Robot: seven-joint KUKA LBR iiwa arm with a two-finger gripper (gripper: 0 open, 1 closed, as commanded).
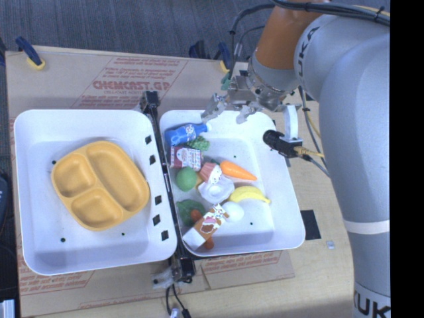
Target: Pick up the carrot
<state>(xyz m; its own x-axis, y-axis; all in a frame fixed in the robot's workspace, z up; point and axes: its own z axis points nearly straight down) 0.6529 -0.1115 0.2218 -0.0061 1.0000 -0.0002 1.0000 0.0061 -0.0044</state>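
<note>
The tool [230,110] hangs open-fingered over the right bin's [286,201] far rim; the carrot [237,171] lies apart, ungripped.

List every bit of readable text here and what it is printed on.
"CHEMCAST GP", red print, on the cardboard under the bins.
"KUKA", partly cut off, on the arm.
Smaller red lines below "CHEMCAST GP": too blurred to read.
Labels on the blue pack, red carton and bottle: too small to read.

Robotics lab: my grey arm with orange band [291,25] works over two shallow white plastic bins [26,177] on a printed cardboard sheet [126,78] clamped to the bench.
</note>
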